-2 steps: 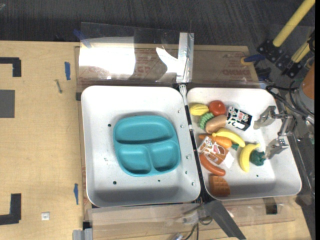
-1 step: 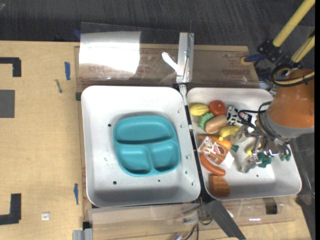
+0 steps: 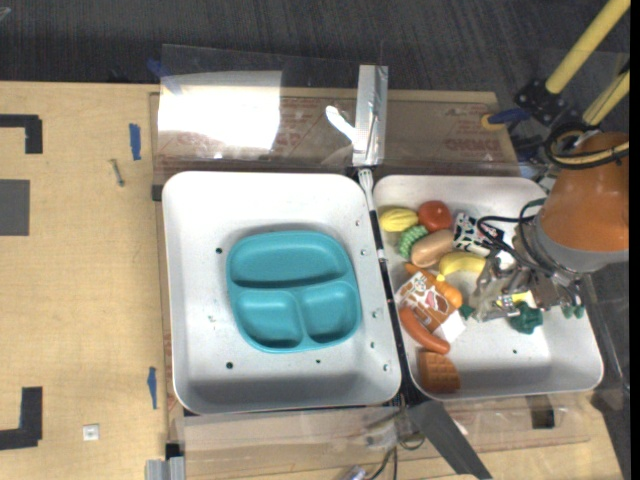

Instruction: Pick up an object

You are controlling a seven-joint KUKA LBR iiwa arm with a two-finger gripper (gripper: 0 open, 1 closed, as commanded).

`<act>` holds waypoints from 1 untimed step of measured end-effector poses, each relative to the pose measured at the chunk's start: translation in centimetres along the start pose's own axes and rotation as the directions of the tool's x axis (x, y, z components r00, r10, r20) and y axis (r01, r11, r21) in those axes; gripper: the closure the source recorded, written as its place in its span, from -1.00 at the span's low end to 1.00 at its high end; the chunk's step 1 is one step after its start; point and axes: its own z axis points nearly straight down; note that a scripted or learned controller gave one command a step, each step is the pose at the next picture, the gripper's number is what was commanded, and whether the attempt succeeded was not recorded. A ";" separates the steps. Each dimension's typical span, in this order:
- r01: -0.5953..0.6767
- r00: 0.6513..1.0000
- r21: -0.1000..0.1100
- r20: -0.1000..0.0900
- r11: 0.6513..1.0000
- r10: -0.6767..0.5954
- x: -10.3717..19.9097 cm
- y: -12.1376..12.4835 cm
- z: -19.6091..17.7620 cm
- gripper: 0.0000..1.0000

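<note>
1. Your claw [image 3: 497,293] is low in the right bin [image 3: 570,363], just right of the heap of toy food. I cannot tell how it stands or whether it has hold of anything; the metal parts blur together there.

2. Nearest to it is a yellow piece [image 3: 462,264], touching or just beside the claw's left side. A small green item [image 3: 524,317] lies just below and to the right of it.

3. Further left sit a tan potato-like piece [image 3: 432,247], a red tomato [image 3: 434,214], a yellow lemon-shaped piece [image 3: 397,219] and a green ridged piece [image 3: 412,238], all packed close along the bin's left wall.

4. Below those lie a printed packet [image 3: 428,298], a red sausage-like piece [image 3: 424,334] and a brown waffle-like piece [image 3: 438,371] near the front edge.

5. The left bin [image 3: 190,348] holds a teal divided tray [image 3: 292,288], well apart from the arm [image 3: 590,208]. Both bins rest on the counter [image 3: 70,268].

6. By my reading you are at the grasp step: the claw is down among the things, nothing visibly lifted yet.

7. Next you need a firm close on one single piece, most likely the yellow one, then a straight lift. Watch for neighbours being dragged along, since the heap is tight.
</note>
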 end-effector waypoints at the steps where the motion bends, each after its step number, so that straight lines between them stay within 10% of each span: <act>1: -0.022 1.000 -0.001 0.003 1.000 0.022 -3.5 3.4 -14.7 1.00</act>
